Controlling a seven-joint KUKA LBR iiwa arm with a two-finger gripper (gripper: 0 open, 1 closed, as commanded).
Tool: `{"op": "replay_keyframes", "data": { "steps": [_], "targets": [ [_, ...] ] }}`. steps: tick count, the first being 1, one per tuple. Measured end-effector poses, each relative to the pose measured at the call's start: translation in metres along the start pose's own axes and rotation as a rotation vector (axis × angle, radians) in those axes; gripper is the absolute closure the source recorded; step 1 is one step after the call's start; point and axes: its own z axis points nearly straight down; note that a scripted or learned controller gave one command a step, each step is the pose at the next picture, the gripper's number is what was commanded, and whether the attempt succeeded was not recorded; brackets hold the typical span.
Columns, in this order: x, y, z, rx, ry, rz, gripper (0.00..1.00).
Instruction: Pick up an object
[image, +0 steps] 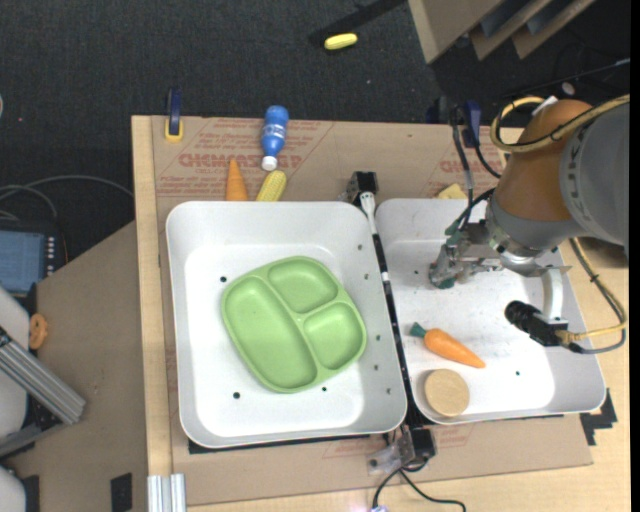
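Note:
An orange toy carrot (452, 346) with a green tip lies in the middle of the right bin (570, 390). In front of it, by the bin's front wall, rests a round tan disc (446, 392). A green divided plate (292, 322) lies in the left bin (200, 240). My gripper (443, 277) points down into the back left part of the right bin, behind the carrot and apart from it. Nothing shows held in it.
Behind the left bin, on the cardboard, lie a blue and white bottle (273, 136), a small orange cone (235, 182) and a yellow corn piece (271, 185). A black clip (363, 185) sits at the back between the bins. The arm (545, 185) overhangs the right bin's back right.

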Motion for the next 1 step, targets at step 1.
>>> {"op": "replay_keyframes", "data": {
  "steps": [1],
  "targets": [
    [0.0733,0.0304,-0.0719,-0.009,0.002,-0.009,1.0]
  ]
}}
